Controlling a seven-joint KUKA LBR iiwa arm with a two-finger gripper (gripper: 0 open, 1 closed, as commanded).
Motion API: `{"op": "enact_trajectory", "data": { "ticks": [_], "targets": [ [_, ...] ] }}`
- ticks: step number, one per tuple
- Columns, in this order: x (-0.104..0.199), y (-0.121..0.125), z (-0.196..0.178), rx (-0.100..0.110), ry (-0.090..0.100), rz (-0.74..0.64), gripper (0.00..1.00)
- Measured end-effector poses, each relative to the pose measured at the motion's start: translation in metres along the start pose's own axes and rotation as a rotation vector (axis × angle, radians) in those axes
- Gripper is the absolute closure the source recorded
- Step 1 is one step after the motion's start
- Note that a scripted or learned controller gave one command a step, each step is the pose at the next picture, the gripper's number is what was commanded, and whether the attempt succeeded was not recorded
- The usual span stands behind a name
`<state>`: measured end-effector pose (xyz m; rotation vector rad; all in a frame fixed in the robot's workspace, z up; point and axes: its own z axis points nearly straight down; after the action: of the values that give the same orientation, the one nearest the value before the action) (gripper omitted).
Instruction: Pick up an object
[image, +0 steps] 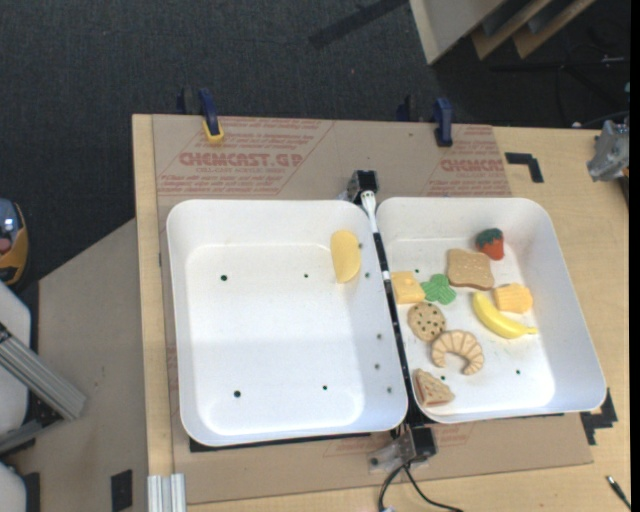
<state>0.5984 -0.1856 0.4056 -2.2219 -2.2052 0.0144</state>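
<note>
Grey metal at the view's right edge, past the bench corner, looks to be the arm's end with the gripper (610, 152). I cannot tell whether it is open or shut, and nothing shows in its hold. It sits well apart from both bins, so I judge the pick has not yet begun and the step in hand is the approach.

Nearest to it is the right bin (560, 330), which carries a crowd of toy food. A red strawberry (489, 240) lies towards the far wall, with a bread slice (469, 268) just beside it. An orange cheese block (514, 298) touches a banana (500, 318). Nearer the divide lie a green leafy piece (438, 291), a yellow block (406, 288), a chocolate-chip cookie (426, 321), a croissant (459, 350) and a sandwich wedge (432, 388) against the near wall.

The left bin (200, 330) bears a single yellow oval piece (345, 256) close to its right wall.

The next move calls for swinging in over one bin and coming down on one item. The strawberry stands fairly apart from its neighbours and would likely be an easier grasp than the banana and cheese, which touch. The lone yellow oval has free room on three sides, though the nearby wall could block one side of the grasp.
</note>
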Motion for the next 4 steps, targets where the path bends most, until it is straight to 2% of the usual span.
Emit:
{"op": "enact_trajectory", "data": {
  "ticks": [1,2,3,4],
  "targets": [
    [-0.042,-0.039,0.029,-0.010,-0.002,-0.002,1.00],
    [-0.039,-0.035,-0.015,-0.021,-0.005,-0.008,1.00],
    [-0.040,-0.076,-0.048,-0.021,-0.005,-0.005,1.00],
    [-0.039,-0.067,-0.123,-0.025,-0.007,-0.009,1.00]
  ]
}}
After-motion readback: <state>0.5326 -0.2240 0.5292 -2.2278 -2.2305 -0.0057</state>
